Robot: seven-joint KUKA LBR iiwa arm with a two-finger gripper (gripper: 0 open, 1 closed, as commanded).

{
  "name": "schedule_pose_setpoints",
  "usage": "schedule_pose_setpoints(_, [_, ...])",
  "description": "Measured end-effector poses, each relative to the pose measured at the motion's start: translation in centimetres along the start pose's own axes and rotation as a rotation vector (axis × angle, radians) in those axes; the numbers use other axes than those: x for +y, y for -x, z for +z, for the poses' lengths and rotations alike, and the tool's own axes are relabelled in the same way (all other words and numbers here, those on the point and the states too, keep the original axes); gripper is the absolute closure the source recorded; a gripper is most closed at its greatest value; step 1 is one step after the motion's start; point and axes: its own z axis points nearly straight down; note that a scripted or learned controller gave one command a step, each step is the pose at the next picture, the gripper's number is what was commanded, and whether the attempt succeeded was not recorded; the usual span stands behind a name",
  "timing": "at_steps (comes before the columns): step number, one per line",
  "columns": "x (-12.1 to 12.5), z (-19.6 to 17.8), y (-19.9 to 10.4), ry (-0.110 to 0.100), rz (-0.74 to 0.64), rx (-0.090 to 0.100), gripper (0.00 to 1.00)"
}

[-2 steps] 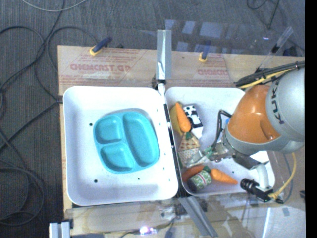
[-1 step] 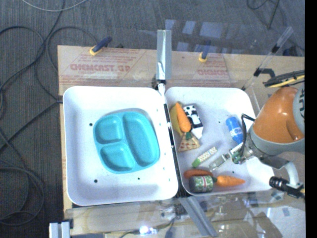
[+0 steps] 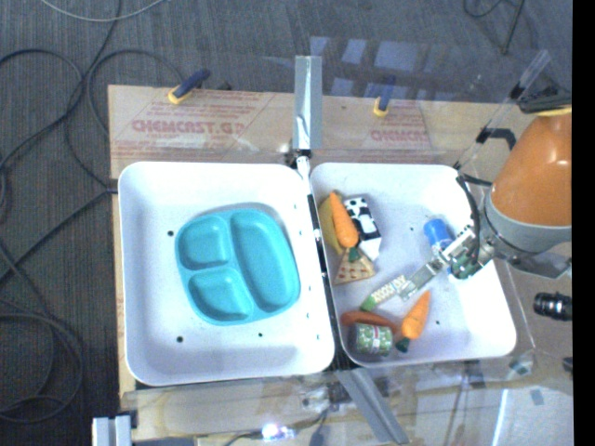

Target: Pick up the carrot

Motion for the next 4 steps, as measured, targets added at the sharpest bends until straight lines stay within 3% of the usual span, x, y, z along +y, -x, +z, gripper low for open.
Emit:
schedule_pose_setpoints(1, [0.0,11.2,0.8,0.01,-0.148,-0.012,0.0])
schedule_pose_setpoints(2, [0.2,10.3,0.6,0.015,-0.149,-0.009,1.0])
schedule_pose_setpoints(3, [-2.0,9.6,2.8,-0.002,0.143,0.001,1.0])
schedule_pose_setpoints(4, [1.4,1.9,-2.3,-0.001,-0.323,0.0,1.0])
